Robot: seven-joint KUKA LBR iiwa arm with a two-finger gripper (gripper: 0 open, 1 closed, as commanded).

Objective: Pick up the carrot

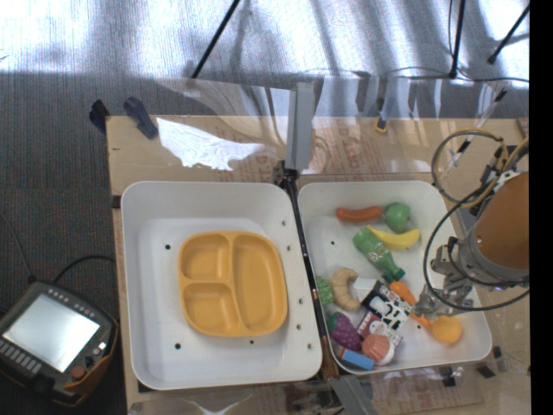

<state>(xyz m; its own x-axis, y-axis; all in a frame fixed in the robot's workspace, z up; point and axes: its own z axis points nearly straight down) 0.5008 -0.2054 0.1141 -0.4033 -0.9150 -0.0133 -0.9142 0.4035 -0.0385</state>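
Carrot lies at 5 o'clock in right bin, beside cow-print carton. Gripper hovers just right of it; spread or pressed together, cannot tell. Advised: descend centred over carrot, straddling its narrow width, clear of carton.

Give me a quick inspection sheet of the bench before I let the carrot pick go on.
Surface: wooden bench bearing two white bins side by side; crumpled white sheet at the back.
Job's things: carrot at the back of the right bin, beside a green apple.
Clutter: banana, green bottle, grapes and other toys in the right bin; yellow divided plate in the left bin.
Grippers: gripper low over the right bin's near right corner, far from the carrot.
Cables: loops by the arm.
Surroundings: pendant on the floor; tripod legs.
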